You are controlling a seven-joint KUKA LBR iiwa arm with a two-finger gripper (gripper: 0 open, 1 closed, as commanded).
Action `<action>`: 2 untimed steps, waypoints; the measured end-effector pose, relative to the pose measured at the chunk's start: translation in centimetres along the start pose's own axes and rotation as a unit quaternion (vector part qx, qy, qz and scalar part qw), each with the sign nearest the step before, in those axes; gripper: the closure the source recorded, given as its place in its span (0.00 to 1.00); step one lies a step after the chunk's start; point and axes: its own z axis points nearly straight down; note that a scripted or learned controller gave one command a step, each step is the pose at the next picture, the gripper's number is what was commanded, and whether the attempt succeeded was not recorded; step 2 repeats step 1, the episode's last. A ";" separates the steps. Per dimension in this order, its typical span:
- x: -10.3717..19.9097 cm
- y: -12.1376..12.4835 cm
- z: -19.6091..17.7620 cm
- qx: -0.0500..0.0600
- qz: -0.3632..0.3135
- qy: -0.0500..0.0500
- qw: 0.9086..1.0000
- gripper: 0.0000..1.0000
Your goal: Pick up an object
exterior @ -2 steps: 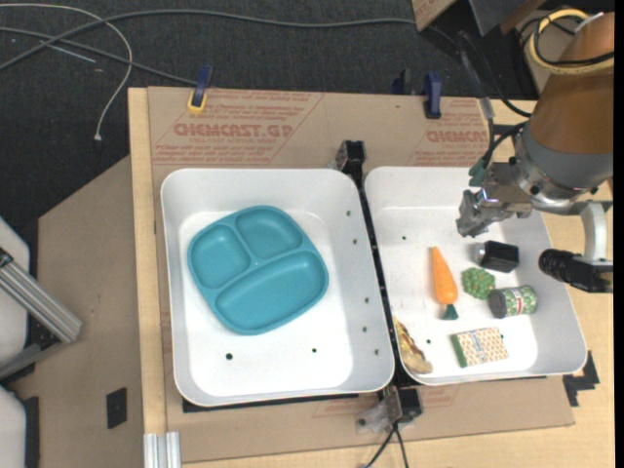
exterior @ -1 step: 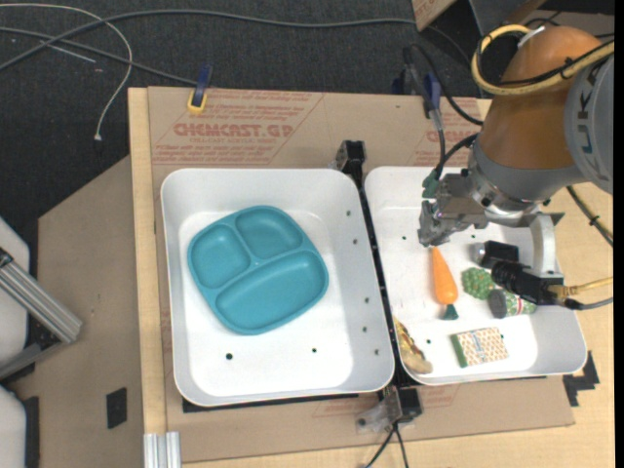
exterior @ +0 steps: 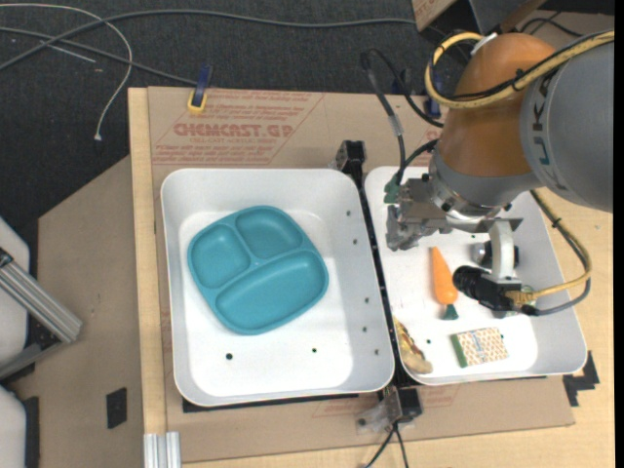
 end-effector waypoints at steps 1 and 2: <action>5.8 0.9 0.4 -0.002 -0.002 0.000 1.000 1.00; 5.8 0.9 0.4 -0.002 -0.002 0.000 1.000 1.00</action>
